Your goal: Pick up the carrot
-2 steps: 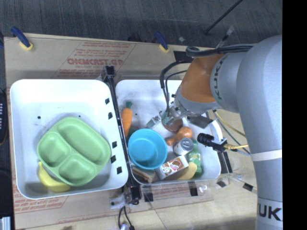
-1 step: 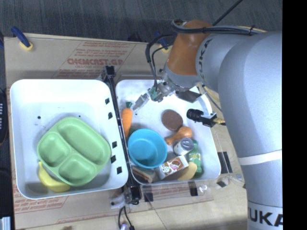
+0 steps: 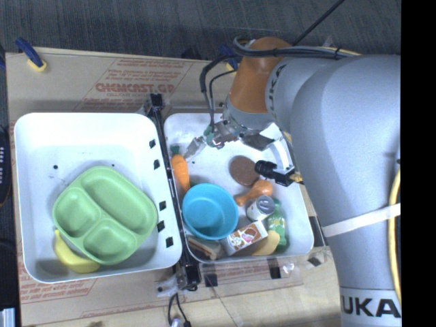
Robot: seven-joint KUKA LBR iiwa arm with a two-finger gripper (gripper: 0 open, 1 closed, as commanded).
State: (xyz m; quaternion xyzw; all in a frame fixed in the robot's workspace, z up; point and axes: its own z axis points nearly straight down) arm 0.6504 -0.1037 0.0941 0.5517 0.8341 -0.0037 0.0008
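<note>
The carrot (image 3: 180,172) is a short orange piece lying along the left wall of the right bin (image 3: 301,218), just above the blue bowl (image 3: 210,211). My gripper (image 3: 198,145) hangs in the upper left part of that bin, slightly above and to the right of the carrot's top end and apart from it. Nothing shows in its grasp. The grey arm with its orange band (image 3: 253,80) reaches in from the right and covers the bin's upper right corner.
Around the bowl in the right bin lie a brown disc (image 3: 242,170), a second orange vegetable (image 3: 253,192), a can (image 3: 262,208), a green bottle (image 3: 276,225), a small carton (image 3: 246,237) and a banana (image 3: 271,244). The left bin (image 3: 41,131) holds a green divided plate (image 3: 105,213) over a yellow item (image 3: 70,257).
</note>
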